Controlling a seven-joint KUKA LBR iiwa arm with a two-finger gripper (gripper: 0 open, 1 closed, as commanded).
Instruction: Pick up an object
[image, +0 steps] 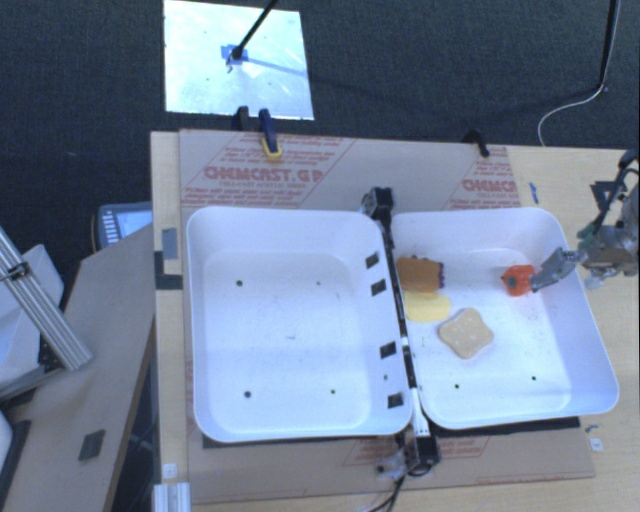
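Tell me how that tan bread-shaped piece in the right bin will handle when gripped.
The tan bread-shaped piece lies flat and low, so it probably won't roll or tip. Its thin profile may leave the claw little edge to catch. It looks like a small toy, likely light and apt to slide on the smooth right bin.

This is looking like a robotics lab or test workshop. Two shallow white plastic bins (290, 240) are sitting side by side on a brown cardboard sheet printed "CHEMCAST GP" (265, 172), which black and yellow clamps (268, 135) are holding to a pale wooden bench (165, 200). A silver aluminium frame bar (40, 305) is leaning at the left, and dark carpet (420, 60) is covering the floor.
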